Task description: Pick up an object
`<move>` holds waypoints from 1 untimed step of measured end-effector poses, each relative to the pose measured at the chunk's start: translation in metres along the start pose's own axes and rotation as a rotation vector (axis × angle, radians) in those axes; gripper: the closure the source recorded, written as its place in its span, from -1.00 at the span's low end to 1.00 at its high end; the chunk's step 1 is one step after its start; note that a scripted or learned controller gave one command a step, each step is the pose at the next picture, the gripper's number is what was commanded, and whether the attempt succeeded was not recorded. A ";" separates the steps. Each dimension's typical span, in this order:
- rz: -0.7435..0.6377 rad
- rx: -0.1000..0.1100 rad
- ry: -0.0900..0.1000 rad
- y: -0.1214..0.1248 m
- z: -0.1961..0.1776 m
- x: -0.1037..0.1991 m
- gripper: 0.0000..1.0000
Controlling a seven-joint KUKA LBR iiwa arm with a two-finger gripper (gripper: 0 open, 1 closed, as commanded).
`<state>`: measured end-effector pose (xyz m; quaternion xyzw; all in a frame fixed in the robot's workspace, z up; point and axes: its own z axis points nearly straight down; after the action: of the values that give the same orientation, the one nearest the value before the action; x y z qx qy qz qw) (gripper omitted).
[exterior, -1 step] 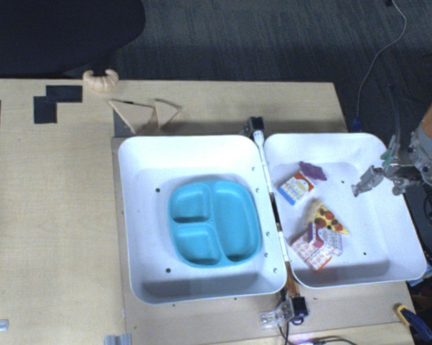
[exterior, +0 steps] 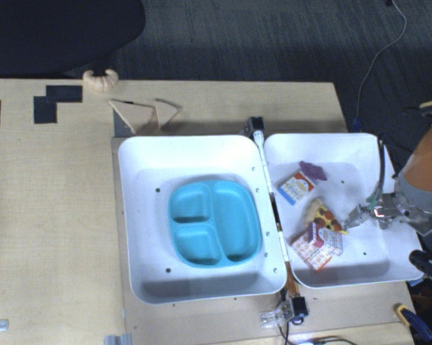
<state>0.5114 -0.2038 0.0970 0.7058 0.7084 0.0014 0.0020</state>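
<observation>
Pale wooden worktop (exterior: 54, 232), left white bin (exterior: 145, 278) resting on it, right white bin (exterior: 363, 269) touching the left bin's right side, small tan knot (exterior: 100, 80) beyond the left bin's far-left corner

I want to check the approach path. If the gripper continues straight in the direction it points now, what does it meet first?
The gripper points left across the right bin. First in that line is probably the pile of small packets, but its height above them is unclear from this slanted view.

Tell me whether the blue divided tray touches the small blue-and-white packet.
Apart. The camera view shows the blue tray in the left bin and the packet in the right bin, the bin walls between them.
</observation>
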 end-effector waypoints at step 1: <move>-0.001 -0.004 0.000 0.002 -0.011 0.001 1.00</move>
<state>0.5131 -0.2033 0.1083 0.7054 0.7088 0.0029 0.0031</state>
